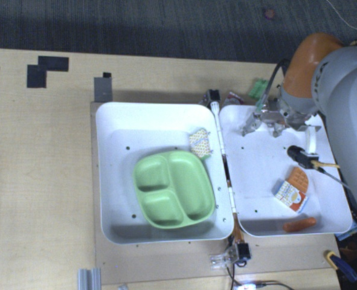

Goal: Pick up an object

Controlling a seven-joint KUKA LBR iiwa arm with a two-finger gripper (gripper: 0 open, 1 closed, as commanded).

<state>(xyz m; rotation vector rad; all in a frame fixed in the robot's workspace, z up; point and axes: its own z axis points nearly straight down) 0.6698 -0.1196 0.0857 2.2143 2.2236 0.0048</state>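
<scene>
Print on the small carton point(292, 189) is blurring into orange, white and blue patches, so no word or picture on it is coming through. The carton is lying flat and a little askew toward the near right corner of the right bin point(257, 186), well apart from the gripper point(261, 130). Along that bin's near edge a thin orange-red stick-shaped thing point(299, 225) is lying lengthwise, and it is too blurred to tell whether it is a toy carrot or a sausage. The grey arm point(341, 101) is running off the right edge of the view, and its bulk is covering the right bin's far right corner and much of its right edge. A short white piece point(311, 141) is peeking out beside the arm near that edge, too small to name. The gripper is hanging over the far left part of the right bin, close to the far edge, with its two fingers standing apart and gripping nothing. In the left bin point(115, 162) a pale green divided plate point(174, 189) with three compartments is resting toward the near right corner. A small crumpled packet with a yellowish dotted pattern point(200, 142) is sitting against that bin's right edge, just beside the plate's far rim, though whether the two are touching is hard to make out.
</scene>
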